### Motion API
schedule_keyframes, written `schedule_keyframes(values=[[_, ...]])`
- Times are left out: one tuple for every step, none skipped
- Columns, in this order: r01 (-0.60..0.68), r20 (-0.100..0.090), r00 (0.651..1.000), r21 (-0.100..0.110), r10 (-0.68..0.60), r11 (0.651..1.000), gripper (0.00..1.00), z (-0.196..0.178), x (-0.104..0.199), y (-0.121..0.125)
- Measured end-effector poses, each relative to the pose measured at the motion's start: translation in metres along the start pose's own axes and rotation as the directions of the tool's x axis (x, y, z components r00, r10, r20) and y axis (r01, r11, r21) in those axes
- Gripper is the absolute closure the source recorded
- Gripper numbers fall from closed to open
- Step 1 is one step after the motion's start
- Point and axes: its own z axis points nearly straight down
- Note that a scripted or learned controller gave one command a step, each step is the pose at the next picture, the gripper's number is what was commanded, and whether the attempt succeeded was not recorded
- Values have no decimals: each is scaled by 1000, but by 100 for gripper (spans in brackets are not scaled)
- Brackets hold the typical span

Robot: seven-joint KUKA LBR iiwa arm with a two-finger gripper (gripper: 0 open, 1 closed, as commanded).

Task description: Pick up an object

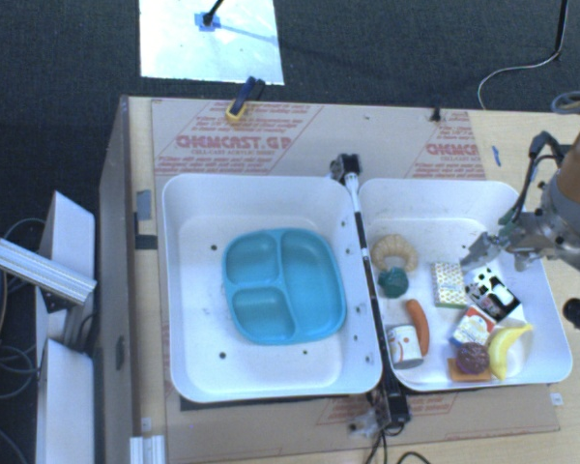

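Observation:
The right bin (435, 216) holds several small objects. A beige ring (394, 251) lies near its left wall, with a teal ball (393, 281) just below it. Further toward the front are an orange carrot (419, 325) and a small white can (403, 346). A patterned box (449, 283), a black-and-white item (493, 294), a small carton (472, 328), a banana (508, 348) and a dark purple piece (472, 359) crowd the right half. My gripper (480, 249) hovers over the bin's right side, just above the black-and-white item, with nothing seen in it.
In the left bin (193, 211) lies a blue divided plate (282, 286). A black bar (360, 249) runs between the bins. The arm (570, 211) comes in over the right bin's right rim.

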Motion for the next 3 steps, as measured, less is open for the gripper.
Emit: schedule_keyframes(values=[[-1, 4, 1000, -10, 1, 1000, 0, 141, 27, 35], [-5, 3, 1000, -1, 5, 1000, 0, 133, 57, -3], [-1, 1, 1000, -4, 1, 1000, 100, 123, 59, -1]])
